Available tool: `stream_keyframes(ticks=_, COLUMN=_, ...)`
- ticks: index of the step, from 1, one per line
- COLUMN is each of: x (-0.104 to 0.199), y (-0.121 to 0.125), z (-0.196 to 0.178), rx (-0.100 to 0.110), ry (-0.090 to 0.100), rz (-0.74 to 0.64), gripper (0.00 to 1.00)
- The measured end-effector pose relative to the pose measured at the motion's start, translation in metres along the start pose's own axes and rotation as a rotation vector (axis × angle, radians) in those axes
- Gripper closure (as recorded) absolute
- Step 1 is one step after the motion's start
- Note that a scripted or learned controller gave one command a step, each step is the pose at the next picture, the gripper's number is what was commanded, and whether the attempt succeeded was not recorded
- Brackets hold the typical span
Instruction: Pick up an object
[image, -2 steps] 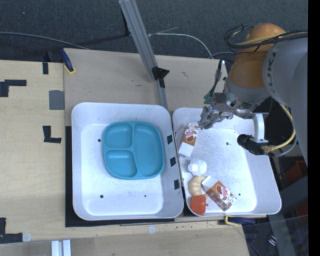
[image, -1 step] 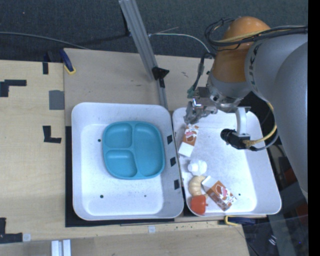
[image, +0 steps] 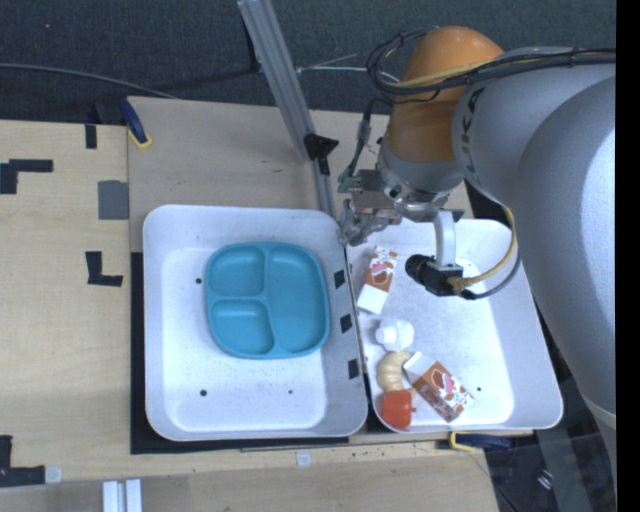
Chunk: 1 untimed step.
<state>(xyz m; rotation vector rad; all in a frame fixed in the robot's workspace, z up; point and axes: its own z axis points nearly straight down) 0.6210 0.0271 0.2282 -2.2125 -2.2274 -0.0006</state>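
Objects for the pick all lie in the right bin (image: 500, 400), bunched along its left wall: a small red-and-white carton (image: 379, 280) at the far end, a white piece (image: 395, 333) below it, a tan bread-like piece (image: 392, 368), a red piece (image: 397, 408) at the near corner, and a red snack packet (image: 441, 390) just right of those. Nothing is between the fingers that you can see.

Gripper (image: 352, 232) hangs over the divider where the two bins meet, just far-left of the carton. You cannot tell how the fingers stand; they are dark and blurred against the bin rim.

Left bin (image: 170, 400) carries a blue divided plate (image: 268, 300), roughly centred, with bare floor around it.

Judgement: the cluster hugs the wall, so a finger on the left side of any piece has little room; expect contact with the rim. The packet lies flat, with open floor to its right and far side, so it offers the freest approach. The carton is nearest the gripper but sits tight against the divider.

A black cable fitting (image: 432, 274) dangles from the arm (image: 440, 120) over the right bin; watch it near the carton.
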Motion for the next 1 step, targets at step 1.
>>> stream_keyframes(ticks=1, x=0.0532, y=0.0174, z=0.0108, rx=0.000, ry=-0.001, rz=0.000, gripper=1.00)
